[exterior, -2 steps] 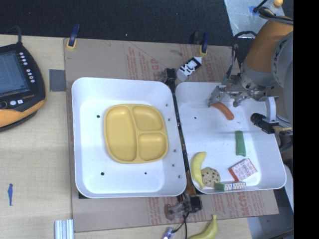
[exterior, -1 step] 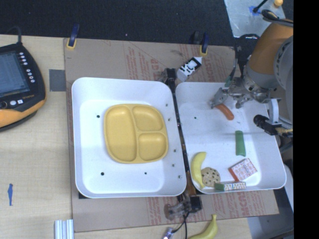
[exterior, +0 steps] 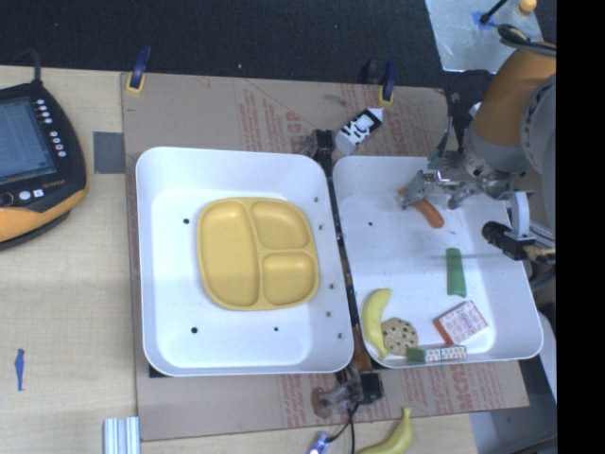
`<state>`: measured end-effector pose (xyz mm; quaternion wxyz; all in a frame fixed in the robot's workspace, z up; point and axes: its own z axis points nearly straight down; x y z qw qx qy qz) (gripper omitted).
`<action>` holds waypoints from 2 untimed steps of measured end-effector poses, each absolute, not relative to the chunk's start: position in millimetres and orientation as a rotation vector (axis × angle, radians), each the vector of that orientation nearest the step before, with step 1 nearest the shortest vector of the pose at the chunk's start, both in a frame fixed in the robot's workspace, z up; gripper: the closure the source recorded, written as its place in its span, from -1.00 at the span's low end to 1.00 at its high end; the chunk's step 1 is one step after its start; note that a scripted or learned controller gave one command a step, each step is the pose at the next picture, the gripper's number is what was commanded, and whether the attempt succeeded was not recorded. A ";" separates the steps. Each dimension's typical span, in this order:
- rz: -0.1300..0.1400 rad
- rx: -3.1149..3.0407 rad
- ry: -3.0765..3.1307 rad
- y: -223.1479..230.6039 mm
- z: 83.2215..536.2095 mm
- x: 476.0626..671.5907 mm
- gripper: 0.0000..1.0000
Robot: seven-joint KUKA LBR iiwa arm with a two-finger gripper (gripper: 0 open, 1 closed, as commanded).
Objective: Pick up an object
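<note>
White bins: two on the desk (exterior: 76, 310), left bin (exterior: 170, 339) and right bin (exterior: 510, 334) touching side by side.
Left bin: yellow divided plate (exterior: 256, 252) lying flat in the middle.
Right bin, far part: orange carrot (exterior: 429, 214), just under the gripper (exterior: 437, 185).
Right bin, middle: green stick (exterior: 456, 270), apart from the carrot, on the near side of it.
Right bin, near edge: banana (exterior: 375, 316), cookie (exterior: 399, 333) touching it, red packet (exterior: 461, 323), small ruler-like strip (exterior: 440, 354).
Arm: grey with orange band (exterior: 518, 83), reaching in from the right, gripper low over the far part of the right bin.
Fingers: spread apart, nothing between them; carrot lies at the tips, contact unclear.
Desk left: handheld controller (exterior: 33, 159) with screen.
Desk near edge: second banana (exterior: 392, 435), outside the bins.
</note>
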<state>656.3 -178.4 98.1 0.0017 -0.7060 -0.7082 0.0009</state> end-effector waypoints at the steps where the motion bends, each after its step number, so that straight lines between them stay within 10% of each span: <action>1: 0.004 -2.214 -2.224 -128.3 111.6 656.2 -1.00; 2: 0.002 -2.218 -2.224 -169.6 166.1 656.5 -1.00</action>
